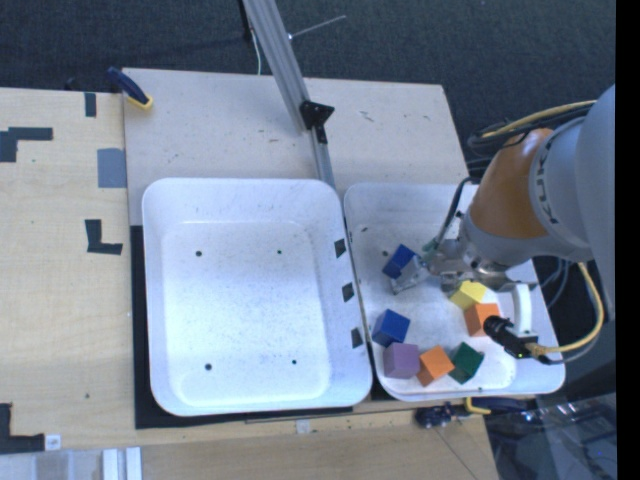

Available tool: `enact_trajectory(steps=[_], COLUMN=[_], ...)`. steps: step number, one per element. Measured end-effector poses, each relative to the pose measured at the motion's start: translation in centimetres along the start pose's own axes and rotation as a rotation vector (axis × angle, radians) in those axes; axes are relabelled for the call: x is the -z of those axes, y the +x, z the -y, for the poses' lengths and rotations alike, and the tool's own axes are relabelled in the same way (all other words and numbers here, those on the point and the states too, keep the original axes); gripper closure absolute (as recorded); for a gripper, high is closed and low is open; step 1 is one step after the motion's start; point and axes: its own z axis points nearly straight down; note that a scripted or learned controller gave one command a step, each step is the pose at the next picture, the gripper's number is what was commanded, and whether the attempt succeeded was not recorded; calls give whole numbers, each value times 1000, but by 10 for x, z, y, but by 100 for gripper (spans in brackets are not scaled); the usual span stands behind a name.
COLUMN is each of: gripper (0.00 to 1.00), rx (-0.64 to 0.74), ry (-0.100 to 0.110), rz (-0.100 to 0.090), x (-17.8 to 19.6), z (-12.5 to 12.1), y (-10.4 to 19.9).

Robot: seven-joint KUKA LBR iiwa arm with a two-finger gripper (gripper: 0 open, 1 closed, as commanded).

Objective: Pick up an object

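**Gripper down beside the upper blue block**

I have the gripper (408, 280) low in the right bin (365, 203), its tip just beside the upper blue block (399, 261), which lies tilted near the bin's middle. Whether anything sits between the fingers I cannot tell; the wrist hides most of them, so I will not call it a hold.

The block looks like a small, rigid cube, light I would guess, with flat faces and hard edges. I judge it will not deform, so the grip should come across two opposite flat faces, not corner to corner, or it may twist and pop free. Its tilt makes that harder.

The other pieces are candidates too: a second blue block (391, 326), a purple block (402, 359), an orange one (434, 364) and a green one (465, 361) cluster near the bin's front wall, touching or nearly so. A yellow piece (467, 294) lies close under the wrist.
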Motion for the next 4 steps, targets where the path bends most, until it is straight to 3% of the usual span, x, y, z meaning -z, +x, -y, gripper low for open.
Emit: enact_trajectory(steps=[1,3,4], gripper=[100,100,100], rx=[1,-1,0], ry=[1,-8,-6], rz=[-1,2,2], x=[11,134,177], z=[0,-4,-5], y=[1,-8,-7])
